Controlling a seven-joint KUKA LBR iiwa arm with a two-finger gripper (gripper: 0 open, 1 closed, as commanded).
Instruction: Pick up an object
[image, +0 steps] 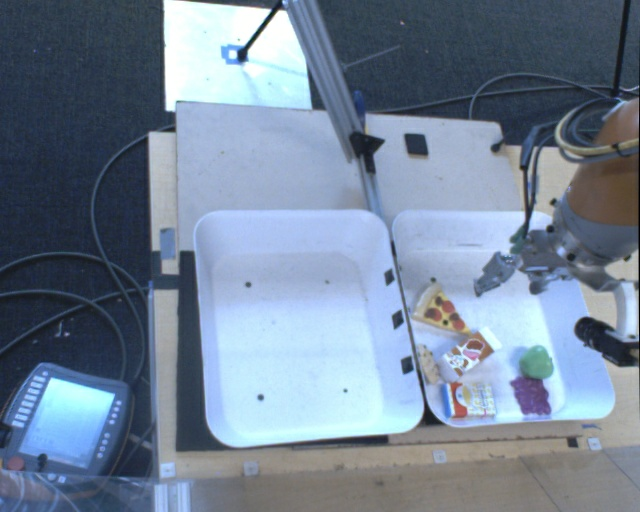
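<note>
My pincer (510, 272) hangs over the right bin (600, 395), grip state unclear, so I'd go for the pizza slice (441, 311) below-left: probably light stiff toy, flat, pinch across its edges.

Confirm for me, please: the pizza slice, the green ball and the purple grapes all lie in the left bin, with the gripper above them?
Not quite. The camera view shows the pizza slice, green ball and purple grapes in the right bin, with the gripper above them.
</note>
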